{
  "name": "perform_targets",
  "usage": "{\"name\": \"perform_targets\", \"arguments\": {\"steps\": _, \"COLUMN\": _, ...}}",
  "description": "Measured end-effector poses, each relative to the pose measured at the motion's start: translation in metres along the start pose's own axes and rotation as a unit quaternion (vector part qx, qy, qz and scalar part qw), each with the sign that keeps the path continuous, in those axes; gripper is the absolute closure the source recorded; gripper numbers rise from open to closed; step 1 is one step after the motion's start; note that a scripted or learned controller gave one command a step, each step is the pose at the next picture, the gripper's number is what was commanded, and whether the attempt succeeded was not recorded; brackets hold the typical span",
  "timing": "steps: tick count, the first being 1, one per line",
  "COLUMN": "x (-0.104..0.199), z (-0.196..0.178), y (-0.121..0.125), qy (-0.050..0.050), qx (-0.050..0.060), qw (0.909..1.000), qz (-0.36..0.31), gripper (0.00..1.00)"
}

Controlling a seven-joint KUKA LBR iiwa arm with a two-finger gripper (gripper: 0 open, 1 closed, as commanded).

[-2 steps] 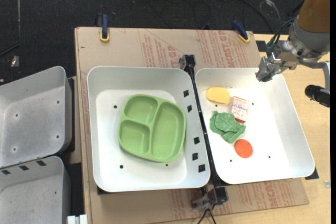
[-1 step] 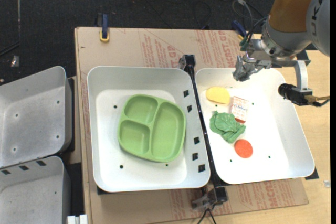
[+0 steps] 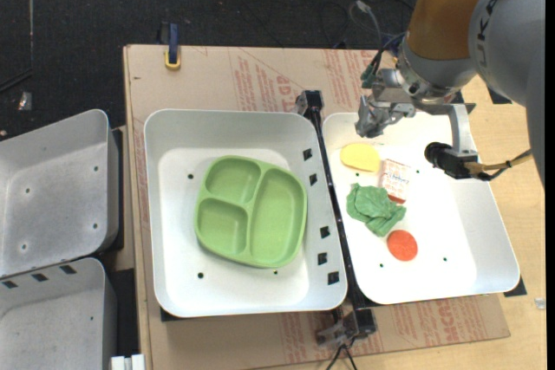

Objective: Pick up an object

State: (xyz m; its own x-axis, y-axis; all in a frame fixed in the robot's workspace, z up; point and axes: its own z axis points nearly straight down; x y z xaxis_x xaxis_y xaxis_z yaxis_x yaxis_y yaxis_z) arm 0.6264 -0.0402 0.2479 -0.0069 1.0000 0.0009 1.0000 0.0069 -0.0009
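Observation:
In the right bin (image 3: 468, 273) lie a yellow oval piece (image 3: 360, 157), a small white and red packet (image 3: 395, 178), a crumpled green leafy item (image 3: 373, 208) and a round orange-red disc (image 3: 401, 245). My gripper (image 3: 371, 124) hangs over the bin's far left corner, just above and behind the yellow piece. Nothing shows between its fingertips, and it looks clear of all the objects.
The left bin (image 3: 165, 273) holds a green divided tray (image 3: 253, 210). A black divider with clips (image 3: 325, 186) runs between the bins. A black bracket (image 3: 451, 159) juts over the right bin's far side. Grey lids (image 3: 52, 186) lie at far left.

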Motion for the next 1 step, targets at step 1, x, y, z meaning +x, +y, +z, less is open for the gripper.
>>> {"name": "perform_targets", "arguments": {"steps": 1, "x": 0.0529, "z": 0.0147, "y": 0.0062, "qy": 0.000, "qx": 0.000, "qw": 1.0000, "qz": 0.000, "gripper": 1.00}}
